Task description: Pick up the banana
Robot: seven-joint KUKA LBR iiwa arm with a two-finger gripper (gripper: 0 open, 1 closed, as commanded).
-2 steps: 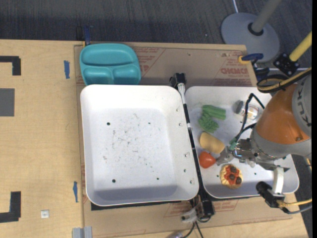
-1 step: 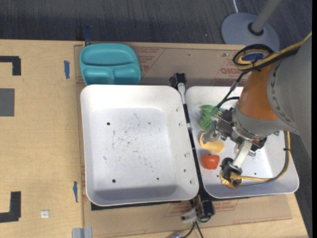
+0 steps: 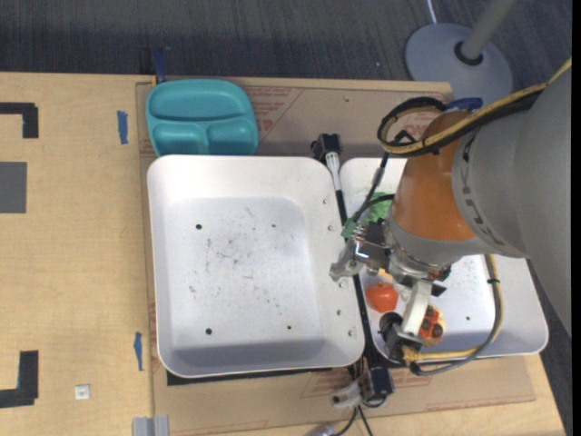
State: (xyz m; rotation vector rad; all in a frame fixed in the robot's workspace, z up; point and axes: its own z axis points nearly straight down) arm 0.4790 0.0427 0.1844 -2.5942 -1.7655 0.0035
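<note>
Jaws released or clenched: cannot tell, since the gripper [image 3: 396, 291] hangs under the grey arm [image 3: 508, 180] and its orange band [image 3: 434, 198], which cover it from above. It sits over the left part of the right bin [image 3: 517, 321], just right of the rims where the two bins meet.

Where the banana lies relative to the jaws cannot be told, nor which way its long axis runs; the arm covers much of the right bin's floor.

Just beside the gripper, on its left and slightly nearer, lies a small red round object [image 3: 382, 296]. A bit of green [image 3: 378, 211] shows at the far left edge of the orange band. An orange-and-white part [image 3: 428, 325] sits at the near side of the wrist, with yellow cables [image 3: 454, 352] looping below it.

The left bin [image 3: 182, 334] has only dark scuffs and specks on its floor. A teal divided tray [image 3: 201, 116] stands on the bench beyond its far rim.
</note>
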